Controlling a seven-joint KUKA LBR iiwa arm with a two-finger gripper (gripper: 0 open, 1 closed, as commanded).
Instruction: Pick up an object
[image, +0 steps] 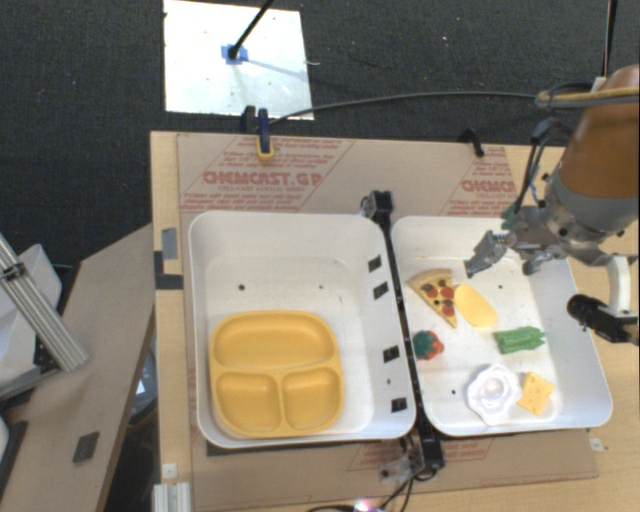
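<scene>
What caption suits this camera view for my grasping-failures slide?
KUKA arm's gripper hovers over the right bin above toy pizza slice; yellow divided tray sits in left bin.

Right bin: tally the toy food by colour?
In the right bin:
Yellow: 2, oval piece, cheese wedge
Green: 1, block
White: 1, fried egg
Multicolour: 2, pizza slice, red-green piece
Total: 6

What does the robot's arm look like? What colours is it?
The arm is fat and round, with an orange-brown band on top and smooth grey below it. At its end sits a darker grey metal gripper, much thinner than the arm. Thin dark cables curl beside the arm near the wrist, and a black rounded part sticks out lower down on the right.
</scene>
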